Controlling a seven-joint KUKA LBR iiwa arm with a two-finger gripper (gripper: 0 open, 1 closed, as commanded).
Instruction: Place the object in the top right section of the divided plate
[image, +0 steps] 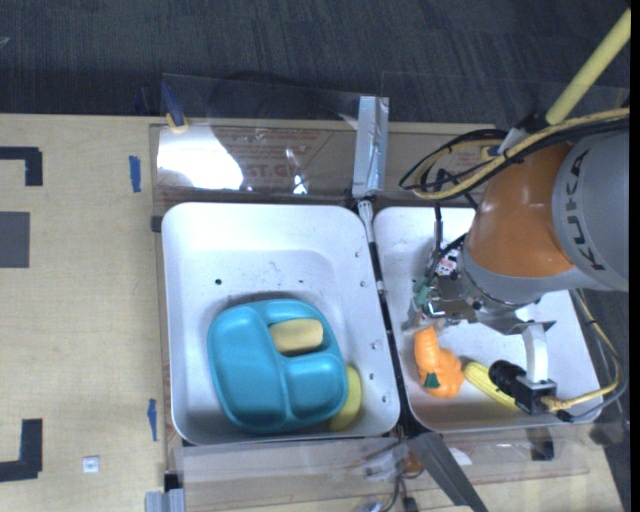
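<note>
Hand (437, 300) positioned low in the right bin (590, 330), at right centre of frame, largely masked by the wrist and its orange band. Opening and contents: cannot tell.

Divided plate (265, 365), blue, seated in the left bin (200, 240), lower centre of frame. Pale yellow object (298, 335) lying in the plate's upper right section. Long axis roughly left to right across the frame, slightly tilted; no distinct front end discernible. Judged to be the task's thing, already in the target section.

Second yellow item (350, 395) tucked just beside the plate's lower right edge. Orange pepper-like toy (438, 365) and corn-like toy (490, 383) in the right bin, just below the hand.

Risks noted:
- Wrong item taken from the right bin and carried over, owing to the hand's closeness to the orange toy.
- Placed piece knocked out of its section by any return pass over the plate.
- Grasp state unverifiable under the wrist.
</note>
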